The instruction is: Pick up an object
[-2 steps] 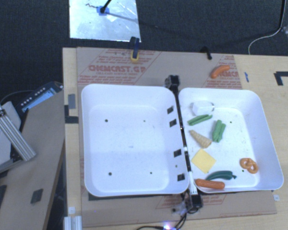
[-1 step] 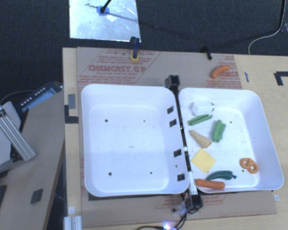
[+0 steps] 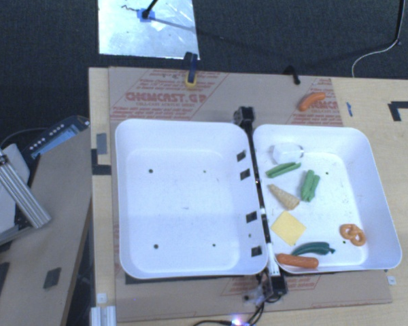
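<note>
Two white bins sit side by side on the desk (image 3: 367,100). The left bin (image 3: 183,199) stands beside the right bin (image 3: 377,202), which holds two green pods (image 3: 283,170), one cone (image 3: 283,195), one yellow square (image 3: 288,228), one pretzel (image 3: 352,233), one carrot (image 3: 298,261). A second carrot (image 3: 311,101) lies on the desk behind.

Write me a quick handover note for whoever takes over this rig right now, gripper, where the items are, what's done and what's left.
Gripper: not in view.
Right bin holds the items: white piece, two green bean pods, cone, yellow cheese slice, pretzel, dark green pepper, orange sausage at the front edge.
Another orange sausage lies on the board behind the bins.
Left bin sits beside it.
Done: nothing picked up.
Left: pick up one object.
</note>
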